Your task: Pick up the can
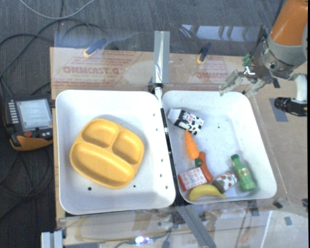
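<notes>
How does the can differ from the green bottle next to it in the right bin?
The can is short and squat, patterned red and white; the green bottle is longer and slimmer, green with a yellow label. The can lies nearer the banana, the bottle nearer the bin's right wall. Both lie close together in the right bin's near corner, far from the gripper.

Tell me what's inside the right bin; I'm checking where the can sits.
The right bin holds a cow-patterned carton, carrot, banana, green bottle, and the can beside the bottle. A red packet partly hides what lies beneath it.
</notes>
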Motion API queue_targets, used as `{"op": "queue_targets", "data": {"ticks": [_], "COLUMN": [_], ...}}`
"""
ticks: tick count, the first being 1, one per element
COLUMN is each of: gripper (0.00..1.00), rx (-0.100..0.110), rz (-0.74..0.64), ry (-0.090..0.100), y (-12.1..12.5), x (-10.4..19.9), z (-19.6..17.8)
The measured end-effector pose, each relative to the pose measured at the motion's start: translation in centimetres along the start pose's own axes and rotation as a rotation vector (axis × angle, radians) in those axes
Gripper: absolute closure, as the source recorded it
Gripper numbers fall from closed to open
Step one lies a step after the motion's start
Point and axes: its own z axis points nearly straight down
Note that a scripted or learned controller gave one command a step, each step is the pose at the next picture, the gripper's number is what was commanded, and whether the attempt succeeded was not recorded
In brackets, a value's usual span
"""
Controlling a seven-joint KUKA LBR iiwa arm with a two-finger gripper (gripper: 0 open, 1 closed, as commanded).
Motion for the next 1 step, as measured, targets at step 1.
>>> {"op": "queue_targets", "data": {"ticks": [1], "gripper": [0.00], "rx": [0.001], "rz": [0.009], "ry": [-0.001], "y": [-7.28], "x": [-2.33], "z": [8.79]}}
